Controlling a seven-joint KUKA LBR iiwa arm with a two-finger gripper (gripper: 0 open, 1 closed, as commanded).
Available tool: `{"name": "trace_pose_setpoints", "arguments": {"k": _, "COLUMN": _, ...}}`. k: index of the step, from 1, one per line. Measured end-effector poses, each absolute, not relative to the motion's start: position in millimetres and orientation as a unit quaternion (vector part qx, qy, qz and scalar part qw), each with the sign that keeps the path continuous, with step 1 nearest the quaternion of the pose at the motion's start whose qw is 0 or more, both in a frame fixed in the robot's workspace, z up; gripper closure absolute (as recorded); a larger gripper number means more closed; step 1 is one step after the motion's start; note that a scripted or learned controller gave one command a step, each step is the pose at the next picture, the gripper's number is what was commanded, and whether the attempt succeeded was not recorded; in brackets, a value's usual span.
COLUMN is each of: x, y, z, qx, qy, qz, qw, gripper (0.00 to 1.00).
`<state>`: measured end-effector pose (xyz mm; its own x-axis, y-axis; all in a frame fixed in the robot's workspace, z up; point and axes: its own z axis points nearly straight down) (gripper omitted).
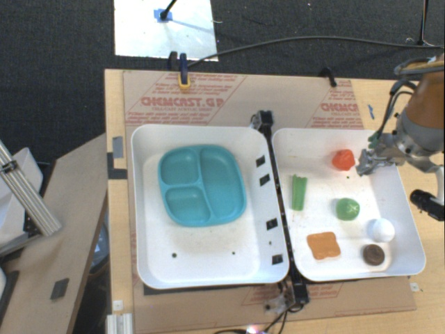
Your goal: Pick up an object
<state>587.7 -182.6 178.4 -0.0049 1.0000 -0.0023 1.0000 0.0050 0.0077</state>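
2 white bins sit side by side. In the right bin [407,207], a red-orange object [343,160] lies at the far side, just left of the gripper [366,164]; whether they touch is unclear. Nearer lie a green stick [299,192], green ball [347,209], white ball [380,229], orange slab [323,245] and brown disc [374,255], well spaced. The left bin [149,186] holds a teal divided plate [202,185]. The arm [421,127] reaches in from the right, above the bin's far right rim.

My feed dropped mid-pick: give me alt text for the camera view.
The gripper hovers beside a red object in the right bin, which also holds green, orange, white and brown items. The left bin holds a teal tray.
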Motion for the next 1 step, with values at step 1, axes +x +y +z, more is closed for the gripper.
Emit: {"name": "trace_pose_setpoints", "arguments": {"k": 1, "x": 591.4, "y": -182.5, "z": 222.4, "qx": 0.705, "qy": 0.709, "qz": 0.0016, "qw": 0.003, "gripper": 1.00}}
